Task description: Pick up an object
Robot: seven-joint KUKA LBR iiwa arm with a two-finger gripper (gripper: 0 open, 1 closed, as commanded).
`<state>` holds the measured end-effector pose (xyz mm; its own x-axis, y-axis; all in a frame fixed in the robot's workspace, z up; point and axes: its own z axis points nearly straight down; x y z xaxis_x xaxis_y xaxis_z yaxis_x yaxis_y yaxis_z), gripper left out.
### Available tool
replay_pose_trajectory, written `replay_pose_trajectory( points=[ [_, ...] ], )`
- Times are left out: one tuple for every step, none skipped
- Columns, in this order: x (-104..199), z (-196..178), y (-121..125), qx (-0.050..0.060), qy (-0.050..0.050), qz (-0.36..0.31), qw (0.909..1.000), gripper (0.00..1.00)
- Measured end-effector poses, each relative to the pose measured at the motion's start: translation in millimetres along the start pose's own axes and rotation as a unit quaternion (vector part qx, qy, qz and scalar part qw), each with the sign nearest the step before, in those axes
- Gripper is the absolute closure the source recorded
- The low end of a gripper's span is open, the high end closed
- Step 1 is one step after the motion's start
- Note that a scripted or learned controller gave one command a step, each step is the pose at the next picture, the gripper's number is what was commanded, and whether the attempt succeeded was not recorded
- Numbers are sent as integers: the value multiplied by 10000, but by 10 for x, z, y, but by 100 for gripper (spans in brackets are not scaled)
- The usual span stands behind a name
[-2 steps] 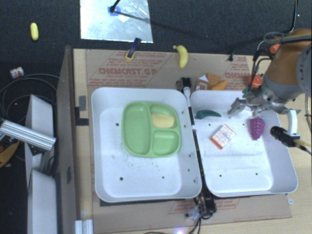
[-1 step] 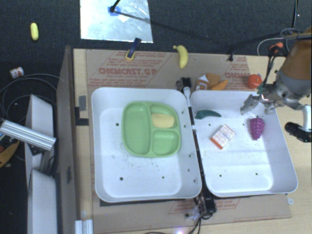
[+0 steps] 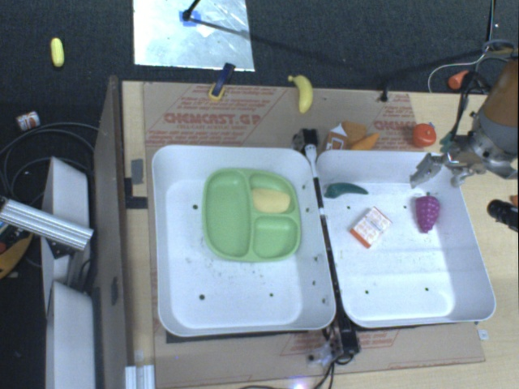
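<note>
Jaws of the gripper [image 3: 439, 168] hang over the upper right corner of the right bin [image 3: 454, 298], and two pale fingers [image 3: 423, 173] spread apart with nothing between them, so they stand open and hold nothing. Just below and beside them lies a purple grape cluster [image 3: 427, 211] on the bin floor, apart from the fingers. Further left in the same bin rests a small orange and white box [image 3: 371, 227], tilted, and near the bin's upper left edge lies a dark green pepper-like piece [image 3: 346, 189]. In the left bin [image 3: 182, 298] sits a green divided plate [image 3: 250, 215], and a yellow item [image 3: 271, 199] lies in its upper right compartment. On the counter [image 3: 268, 108] beyond the bins are a yellow banana [image 3: 303, 93], an orange carrot-like piece [image 3: 362, 141] beside a small carton whose markings are too small to read, and a red-orange round fruit [image 3: 422, 134]. A blue and yellow clip-like tool [image 3: 220, 81] lies at the counter's far edge. On the dark floor to the far left sits another small yellow object [image 3: 57, 52].
</note>
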<state>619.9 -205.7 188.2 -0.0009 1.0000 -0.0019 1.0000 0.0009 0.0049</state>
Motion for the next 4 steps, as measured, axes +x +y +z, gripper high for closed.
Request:
replay_pose_trajectory(
  points=[
    [-4,442,11,19,3,-3,10000,0],
    [-1,1064,-70,28,8,-2,10000,0],
    [-6,923,-50,-2,4,-5,10000,100],
    [955,426,-1,7,16,-45,10000,100]
  ],
)
